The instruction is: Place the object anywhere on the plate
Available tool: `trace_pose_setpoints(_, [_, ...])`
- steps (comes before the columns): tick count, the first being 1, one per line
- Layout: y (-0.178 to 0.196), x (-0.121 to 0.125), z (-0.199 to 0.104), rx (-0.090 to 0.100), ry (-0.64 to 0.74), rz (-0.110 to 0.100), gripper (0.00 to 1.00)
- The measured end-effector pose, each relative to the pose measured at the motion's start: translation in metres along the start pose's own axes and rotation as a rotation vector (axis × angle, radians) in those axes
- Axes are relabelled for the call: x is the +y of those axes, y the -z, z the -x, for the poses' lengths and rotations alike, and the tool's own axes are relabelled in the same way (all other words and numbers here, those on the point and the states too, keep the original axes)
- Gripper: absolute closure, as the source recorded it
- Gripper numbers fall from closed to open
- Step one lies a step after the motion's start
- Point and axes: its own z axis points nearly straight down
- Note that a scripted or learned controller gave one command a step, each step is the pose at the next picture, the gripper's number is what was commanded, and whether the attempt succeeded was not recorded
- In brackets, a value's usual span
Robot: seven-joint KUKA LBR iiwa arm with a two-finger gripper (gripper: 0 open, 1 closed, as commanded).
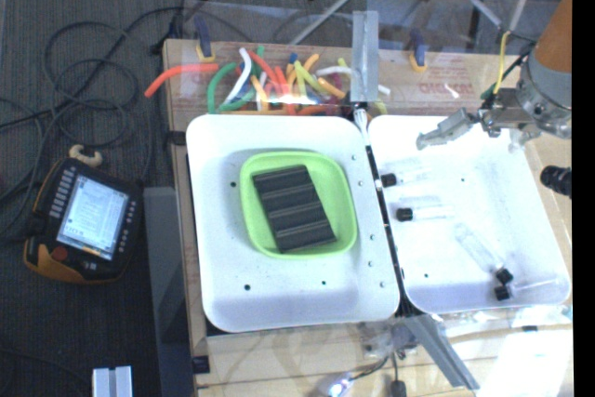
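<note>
Two white bins sit side by side on the table, and the action splits between them. Left of the centre divider, the left bin (214,284) carries the green plate (346,200), and a dark ribbed block (294,209) lies flat on that plate, tilted a little, well inside the rim. By my reading that block is the task's object, so the placing looks done. Right of the divider, the right bin (521,200) holds clear tubes with black caps (502,279) scattered loose, which look like spare pick items. The gripper (446,133) hangs over the right bin's far edge, well apart from the plate; whether the jaws are wide or narrow I cannot tell, and nothing shows between them. Beyond the left bin, coloured strips (270,84) lie in a tangle. No writing is legible, not even on the orange pendant (82,220) on the floor.
</note>
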Motion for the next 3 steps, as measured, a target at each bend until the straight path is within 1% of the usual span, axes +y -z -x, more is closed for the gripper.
trace_pose_setpoints(1, [-0.043,-0.042,0.007,-0.002,-0.090,-0.001,0.00])
trace_pose_setpoints(2, [-0.066,-0.097,0.012,0.000,-0.139,-0.002,0.00])
trace_pose_setpoints(3, [-0.044,-0.042,0.010,0.000,-0.130,0.001,0.00])
